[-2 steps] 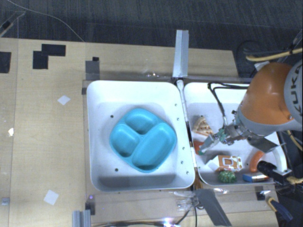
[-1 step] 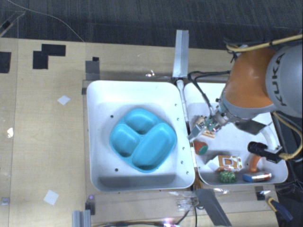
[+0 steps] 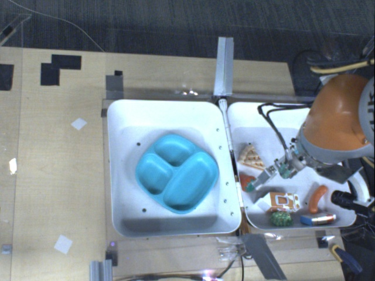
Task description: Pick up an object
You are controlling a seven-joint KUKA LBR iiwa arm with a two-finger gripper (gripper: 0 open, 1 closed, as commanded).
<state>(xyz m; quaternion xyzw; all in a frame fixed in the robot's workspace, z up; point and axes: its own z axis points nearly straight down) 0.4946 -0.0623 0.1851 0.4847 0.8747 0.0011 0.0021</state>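
1. The pick is not done: the gripper (image 3: 258, 183) is low in the right bin (image 3: 258, 117), near its left wall, with nothing visibly lifted
2. Its tip sits just beside a small orange-red piece (image 3: 245, 181) by the divider; something teal shows at the tip, and I cannot tell whether that belongs to the gripper or is an object
3. Whether the jaws are spread or pressed together cannot be told at this size
4. Left to do, as I judge it: close on one item and raise it clear
5. Count in the right bin: one pizza slice (image 3: 251, 156), one orange-red piece, one waffle (image 3: 284, 201), one green lump (image 3: 281, 218), one sausage (image 3: 317, 197), one blue-and-orange stick (image 3: 318, 219)
6. The left bin (image 3: 126, 122) holds one blue tray (image 3: 177, 172) with three compartments; two bins in all
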